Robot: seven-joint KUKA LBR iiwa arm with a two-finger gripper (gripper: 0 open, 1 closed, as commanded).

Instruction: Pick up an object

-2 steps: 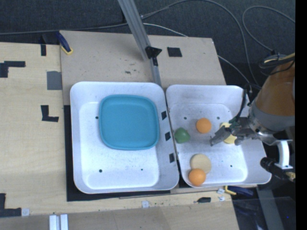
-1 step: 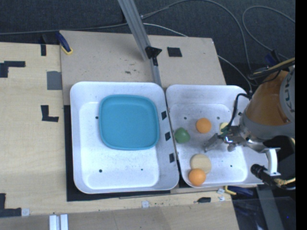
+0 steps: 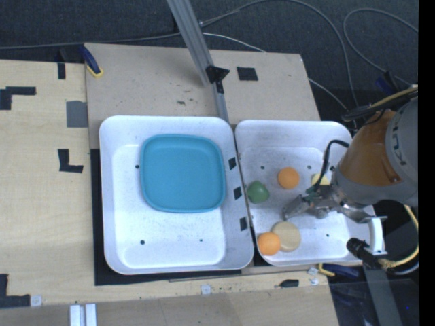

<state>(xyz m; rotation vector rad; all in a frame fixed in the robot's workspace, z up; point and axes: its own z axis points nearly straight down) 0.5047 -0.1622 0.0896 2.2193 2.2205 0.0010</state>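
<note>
White plastic makes up both shallow bins on the table (image 3: 41, 182), which sit side by side at the centre of the frame. The left bin (image 3: 122, 202) holds a turquoise square plate (image 3: 182, 173) with rounded corners, lying flat in its upper half. The right bin (image 3: 272, 138) holds several small things: a green ball (image 3: 258, 193) close to the wall at its left edge, an orange ball (image 3: 288, 178) just right of and slightly above it, a second orange ball (image 3: 269, 243) near the lower left corner, and a pale cream round piece (image 3: 287, 236) touching that ball on its right side. A small yellow thing (image 3: 317, 179) peeks out beside the arm, mostly hidden, so its shape cannot be told. All the visible pieces are round or nearly so, with no clear long axis or pointing direction.

The arm (image 3: 370, 158), with its orange band, reaches in from the right edge of the frame, low over the right bin. The pincer (image 3: 293, 209) points toward the left, its tips between the upper orange ball and the cream piece, above bare bin floor. Nothing is visible between its tips; whether it is spread or closed cannot be told at this angle.
</note>
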